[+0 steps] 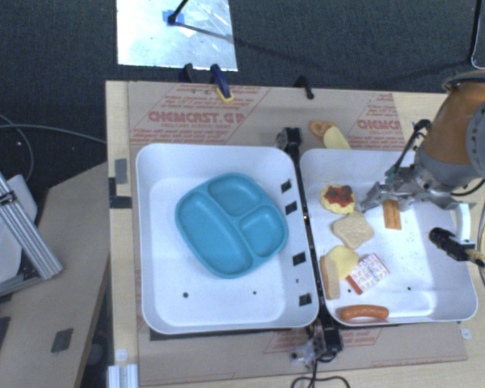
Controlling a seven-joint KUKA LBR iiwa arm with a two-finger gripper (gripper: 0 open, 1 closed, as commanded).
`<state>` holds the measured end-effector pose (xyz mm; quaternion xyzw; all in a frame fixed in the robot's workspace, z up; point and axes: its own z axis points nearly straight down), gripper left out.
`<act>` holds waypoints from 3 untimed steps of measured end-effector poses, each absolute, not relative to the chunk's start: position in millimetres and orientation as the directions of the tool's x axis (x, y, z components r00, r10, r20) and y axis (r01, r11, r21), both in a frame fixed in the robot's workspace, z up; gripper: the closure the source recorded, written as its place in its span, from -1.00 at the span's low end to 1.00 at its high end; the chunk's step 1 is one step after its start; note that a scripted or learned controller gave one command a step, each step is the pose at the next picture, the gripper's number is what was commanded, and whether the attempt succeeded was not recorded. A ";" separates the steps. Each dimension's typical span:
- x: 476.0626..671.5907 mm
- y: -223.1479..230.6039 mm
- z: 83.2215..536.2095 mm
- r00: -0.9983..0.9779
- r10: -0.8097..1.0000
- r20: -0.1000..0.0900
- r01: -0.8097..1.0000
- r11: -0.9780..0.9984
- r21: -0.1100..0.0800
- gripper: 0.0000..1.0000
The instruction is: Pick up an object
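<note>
Two white bins sit side by side. In the right bin (pixel 449 293) lie toy foods: a pizza slice (pixel 338 198), bread (pixel 353 231), cheese (pixel 342 260), a sausage (pixel 364 313). The gripper (pixel 388 195) hangs low beside a small brown piece (pixel 391 214); whether its jaws are released or clenched cannot be told. Judging by this, the approach is under way; next comes closing squarely on one item, then lifting.

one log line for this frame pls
arm: over right bin | gripper: beside pizza toy, grasp unconfirmed | left bin: blue divided plate | task: pick pending
</note>
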<state>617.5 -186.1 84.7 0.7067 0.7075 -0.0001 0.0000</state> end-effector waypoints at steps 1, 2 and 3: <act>620.3 -186.7 96.9 -0.002 1.000 -0.002 1.000 0.002 0.007 1.00; 624.9 -109.9 85.7 -0.010 1.000 0.000 1.000 0.010 0.004 1.00; 662.7 -19.5 192.7 -0.014 1.000 0.003 1.000 0.014 0.016 1.00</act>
